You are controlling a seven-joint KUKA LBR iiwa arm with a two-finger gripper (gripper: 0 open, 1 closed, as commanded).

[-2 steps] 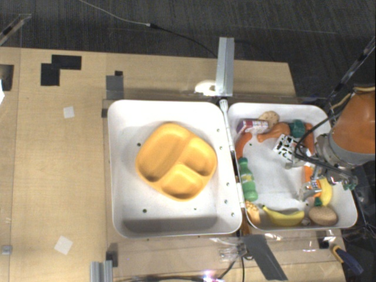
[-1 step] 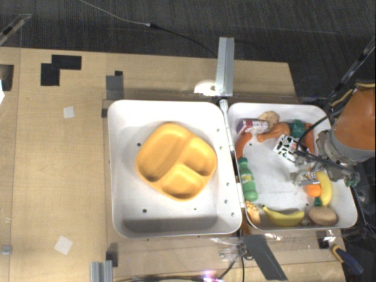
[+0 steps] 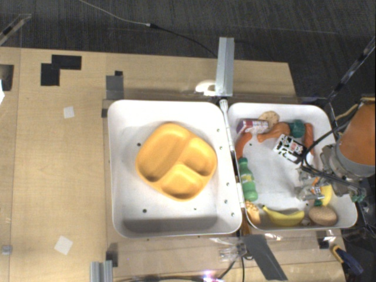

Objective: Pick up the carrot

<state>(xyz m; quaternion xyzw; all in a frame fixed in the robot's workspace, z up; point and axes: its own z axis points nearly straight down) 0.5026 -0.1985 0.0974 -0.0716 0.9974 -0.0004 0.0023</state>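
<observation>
Carrot [image 3: 271, 134] lying near the far wall of the right bin [image 3: 276, 178], curved, beside a small bottle [image 3: 254, 124] and a black-and-white tag [image 3: 289, 147]. Gripper [image 3: 312, 188] low over the bin's right side, near the banana [image 3: 284, 216] and potato [image 3: 322, 215], well apart from the carrot; open or closed, cannot tell. Yellow sectioned dish [image 3: 175, 160] in the left bin [image 3: 126, 163].

A robotics lab: a pale wooden bench [image 3: 53, 175] on dark carpet carries two shallow white plastic bins [image 3: 117, 175], an aluminium mounting post [image 3: 225, 63], loose black cables [image 3: 176, 35] and toy food items.
</observation>
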